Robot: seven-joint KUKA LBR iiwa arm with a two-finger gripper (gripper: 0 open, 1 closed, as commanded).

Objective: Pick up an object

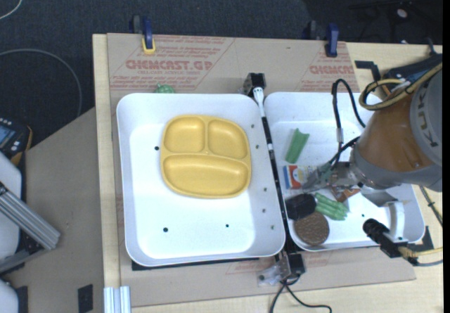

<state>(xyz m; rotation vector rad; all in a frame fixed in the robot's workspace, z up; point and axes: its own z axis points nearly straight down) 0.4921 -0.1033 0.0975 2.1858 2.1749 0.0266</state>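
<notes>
In the right bin (318,109) lie several small objects. A green block (297,145) rests near the bin's middle, and a red, white and blue card (292,176) lies below it. A black lump (301,205) sits above a brown round disc (311,229) at the front. A green ridged piece (331,207) lies just right of the lump. My gripper (325,176) reaches in from the right, low over the pile between the card and the green ridged piece. The wrist hides its fingertips.
The left bin (140,192) holds a yellow divided plate (206,155). A black divider rail (268,146) runs between the two bins. Black cables (340,104) loop over the right bin's far side. Two blue clamps (147,30) grip the board's far edge.
</notes>
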